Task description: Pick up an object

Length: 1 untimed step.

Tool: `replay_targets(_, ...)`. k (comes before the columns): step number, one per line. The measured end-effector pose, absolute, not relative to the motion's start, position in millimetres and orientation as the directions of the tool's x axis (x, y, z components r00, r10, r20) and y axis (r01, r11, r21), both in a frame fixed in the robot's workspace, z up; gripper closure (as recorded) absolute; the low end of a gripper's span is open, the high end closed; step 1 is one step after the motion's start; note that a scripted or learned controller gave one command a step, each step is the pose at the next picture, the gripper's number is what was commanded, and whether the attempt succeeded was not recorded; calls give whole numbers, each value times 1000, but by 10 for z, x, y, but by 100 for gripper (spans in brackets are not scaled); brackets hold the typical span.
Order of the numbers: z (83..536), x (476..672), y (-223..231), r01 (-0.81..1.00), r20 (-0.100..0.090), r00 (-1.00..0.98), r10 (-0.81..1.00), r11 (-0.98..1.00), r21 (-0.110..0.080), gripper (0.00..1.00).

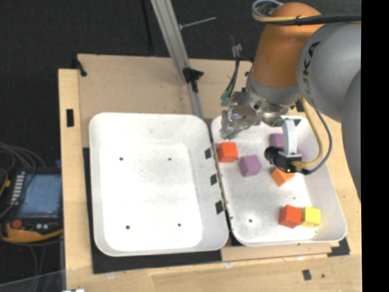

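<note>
The metal gripper (231, 128) hangs just above an orange cube (227, 152); I cannot tell its opening. A purple cube (249, 165) lies near.

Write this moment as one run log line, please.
phase: approach | gripper: above small orange cube, holds nothing seen | right white bin: purple cube, yellow cube | pick: not yet done

A pale wooden surface (127, 90) is sitting on dark carpeted floor (73, 17). A metal pole (173, 41) is slanting up from the surface's far side. A handheld control pendant (30, 202) with cables is lying at left.
</note>
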State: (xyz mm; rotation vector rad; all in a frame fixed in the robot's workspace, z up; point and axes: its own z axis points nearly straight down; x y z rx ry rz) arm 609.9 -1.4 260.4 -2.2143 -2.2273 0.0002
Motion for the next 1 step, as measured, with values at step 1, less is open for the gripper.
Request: replay_targets(1, 2462, 5884, 490, 1000, 1, -6, 1000, 6, -1, 100)
